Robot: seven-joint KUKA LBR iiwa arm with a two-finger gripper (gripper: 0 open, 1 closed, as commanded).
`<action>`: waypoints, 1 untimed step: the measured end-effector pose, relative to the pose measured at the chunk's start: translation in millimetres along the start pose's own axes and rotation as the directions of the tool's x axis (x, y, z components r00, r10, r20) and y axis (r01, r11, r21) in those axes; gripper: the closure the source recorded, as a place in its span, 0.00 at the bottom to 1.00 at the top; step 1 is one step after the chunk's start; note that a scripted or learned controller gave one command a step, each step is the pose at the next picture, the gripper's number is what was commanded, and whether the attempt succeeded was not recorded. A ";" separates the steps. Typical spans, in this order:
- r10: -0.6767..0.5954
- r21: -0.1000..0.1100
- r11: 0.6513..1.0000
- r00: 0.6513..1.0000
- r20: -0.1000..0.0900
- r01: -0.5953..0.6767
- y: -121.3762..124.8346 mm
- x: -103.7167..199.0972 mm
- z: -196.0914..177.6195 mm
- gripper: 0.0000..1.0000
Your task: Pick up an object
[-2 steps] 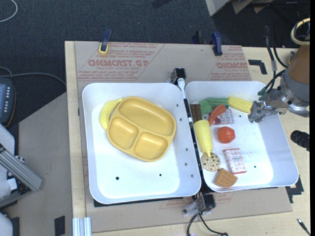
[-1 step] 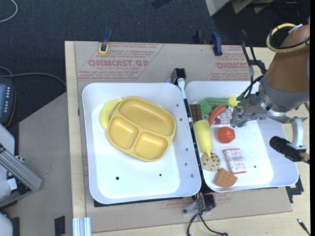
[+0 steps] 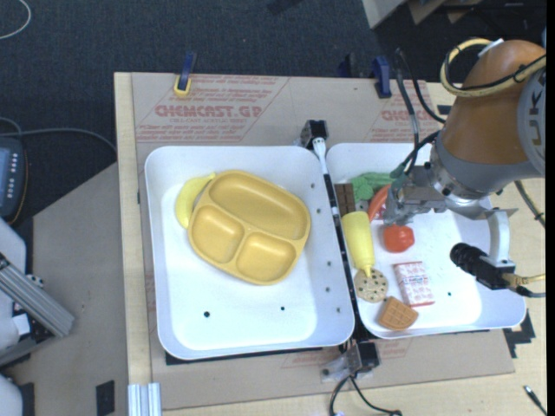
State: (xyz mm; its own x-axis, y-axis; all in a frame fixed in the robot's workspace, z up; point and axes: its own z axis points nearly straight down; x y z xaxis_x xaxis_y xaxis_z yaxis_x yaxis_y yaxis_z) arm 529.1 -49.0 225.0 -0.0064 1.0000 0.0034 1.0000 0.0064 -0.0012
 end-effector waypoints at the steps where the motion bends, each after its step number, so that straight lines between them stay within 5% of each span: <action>1: 0.001 0.003 1.000 1.000 0.001 -0.001 -15.6 42.8 6.7 1.00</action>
State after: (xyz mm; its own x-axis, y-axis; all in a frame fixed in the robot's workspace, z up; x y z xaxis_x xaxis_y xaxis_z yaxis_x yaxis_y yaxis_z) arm 513.3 -6.3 218.5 -0.0050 1.0000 0.0024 1.0000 0.0050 -0.0039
